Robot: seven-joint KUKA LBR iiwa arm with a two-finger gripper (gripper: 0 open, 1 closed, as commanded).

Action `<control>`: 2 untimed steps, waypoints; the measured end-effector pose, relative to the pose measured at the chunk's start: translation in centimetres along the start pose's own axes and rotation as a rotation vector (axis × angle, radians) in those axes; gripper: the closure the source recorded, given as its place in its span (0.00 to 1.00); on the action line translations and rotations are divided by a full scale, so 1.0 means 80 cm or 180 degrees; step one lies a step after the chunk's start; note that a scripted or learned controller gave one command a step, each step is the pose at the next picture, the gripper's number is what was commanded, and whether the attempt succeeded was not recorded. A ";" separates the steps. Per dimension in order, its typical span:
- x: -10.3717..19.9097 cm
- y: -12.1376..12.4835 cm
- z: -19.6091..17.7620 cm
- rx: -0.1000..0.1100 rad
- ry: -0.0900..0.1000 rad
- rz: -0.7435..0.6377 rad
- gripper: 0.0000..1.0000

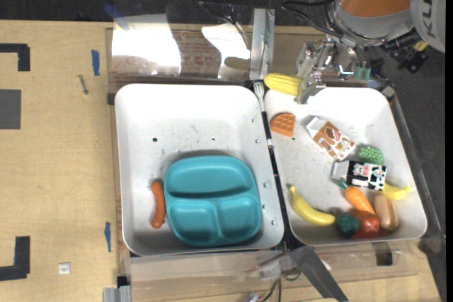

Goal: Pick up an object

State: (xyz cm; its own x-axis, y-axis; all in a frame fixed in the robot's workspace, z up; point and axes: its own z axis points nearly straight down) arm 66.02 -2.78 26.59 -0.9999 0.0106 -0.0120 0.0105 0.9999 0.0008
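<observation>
Two white bins [134, 109] on bench; gripper [309, 90] at right bin's far-left corner, fingers clamped on corn cob [282, 85].

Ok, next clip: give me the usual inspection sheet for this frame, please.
Surface: two white bins side by side, left bin and right bin.
Job's things: corn cob at right bin's far rim; waffle, carton, banana, carrot in right bin.
Clutter: teal divided tray and sausage in left bin.
Grippers: gripper at the far rim beside the corn cob, holding nothing visibly.
Cables: black cables behind the arm.
Surroundings: cardboard panel left.
</observation>
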 end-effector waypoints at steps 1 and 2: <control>0.030 0.029 0.004 -0.0002 0.0026 -0.0158 1.00; -0.010 0.005 -0.019 0.0000 0.0004 -0.0595 1.00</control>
State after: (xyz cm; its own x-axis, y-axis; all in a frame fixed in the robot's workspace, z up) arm 66.83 -2.39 28.12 -0.9844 -0.1756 -0.0106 -0.1756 0.9845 -0.0012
